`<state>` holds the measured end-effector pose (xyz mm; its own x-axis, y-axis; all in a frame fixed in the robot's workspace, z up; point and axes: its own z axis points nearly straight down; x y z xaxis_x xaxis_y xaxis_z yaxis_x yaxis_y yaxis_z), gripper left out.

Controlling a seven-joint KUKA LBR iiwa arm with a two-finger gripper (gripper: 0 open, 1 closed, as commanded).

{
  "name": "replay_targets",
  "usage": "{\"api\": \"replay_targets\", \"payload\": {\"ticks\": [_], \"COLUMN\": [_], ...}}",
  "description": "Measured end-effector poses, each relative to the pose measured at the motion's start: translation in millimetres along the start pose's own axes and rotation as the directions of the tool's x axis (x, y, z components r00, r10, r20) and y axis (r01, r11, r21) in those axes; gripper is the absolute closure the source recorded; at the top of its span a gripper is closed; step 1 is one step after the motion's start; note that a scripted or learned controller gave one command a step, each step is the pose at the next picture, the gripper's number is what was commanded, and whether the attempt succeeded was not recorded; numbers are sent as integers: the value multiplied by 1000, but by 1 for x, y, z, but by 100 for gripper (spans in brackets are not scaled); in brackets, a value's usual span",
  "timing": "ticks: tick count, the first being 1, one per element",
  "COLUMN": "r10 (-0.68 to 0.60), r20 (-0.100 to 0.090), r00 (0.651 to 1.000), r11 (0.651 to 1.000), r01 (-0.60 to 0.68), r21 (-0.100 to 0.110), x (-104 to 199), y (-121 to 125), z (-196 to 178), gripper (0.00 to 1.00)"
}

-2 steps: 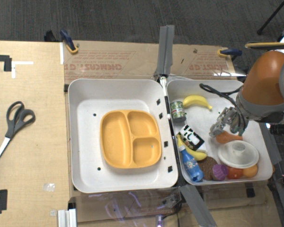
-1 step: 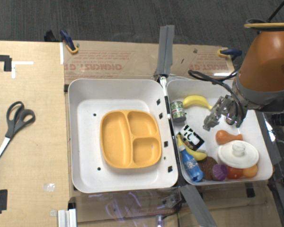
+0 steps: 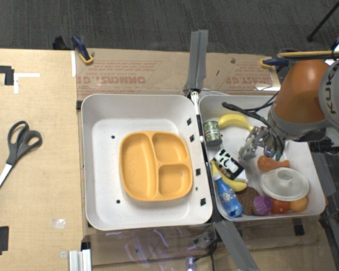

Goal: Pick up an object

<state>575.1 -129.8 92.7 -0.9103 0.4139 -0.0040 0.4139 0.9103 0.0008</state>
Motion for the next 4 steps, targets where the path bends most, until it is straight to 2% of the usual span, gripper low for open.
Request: {"api": "replay_targets", "payload": {"ticks": [1,2,3,4], "r10": [2,69,137,283], "r20": [1,10,5,0], "r00": [1000,998,991,959], "r11": [1000,998,991,959], "r01": [-2,-69,-137,-283], "r21": [1,-3,-6,1], "x": [-18,39,93,73], "y": [-75,-85,-6,-69], "z": [-133,-13,-4,-186], "gripper": [100,100,100,100]}}
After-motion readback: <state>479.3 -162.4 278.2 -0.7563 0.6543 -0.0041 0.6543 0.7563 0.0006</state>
